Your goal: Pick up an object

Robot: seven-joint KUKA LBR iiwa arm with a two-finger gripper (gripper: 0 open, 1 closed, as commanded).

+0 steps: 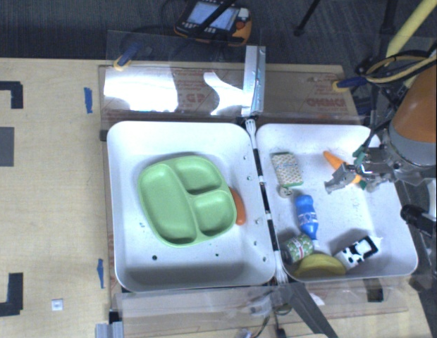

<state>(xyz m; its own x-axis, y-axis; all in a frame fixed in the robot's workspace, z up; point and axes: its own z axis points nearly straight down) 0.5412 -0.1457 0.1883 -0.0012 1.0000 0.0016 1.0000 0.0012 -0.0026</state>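
Note:
My gripper (343,181) hangs low over the right bin (388,220), in its upper right part. It sits directly over the lower end of a small orange carrot-shaped piece (333,160), whose upper end pokes out to the left of it. Whether it touches the piece is unclear. Below it lie a blue bottle (306,215), a pale patterned pad (287,169), a green can (298,247), a yellow banana-like piece (321,263) and a black-and-white object (357,251).
The left bin (127,153) holds a green divided plate (180,199) with an orange piece (239,207) at its right edge. A raised divider runs between the bins. The arm's body looms over the right bin's right rim.

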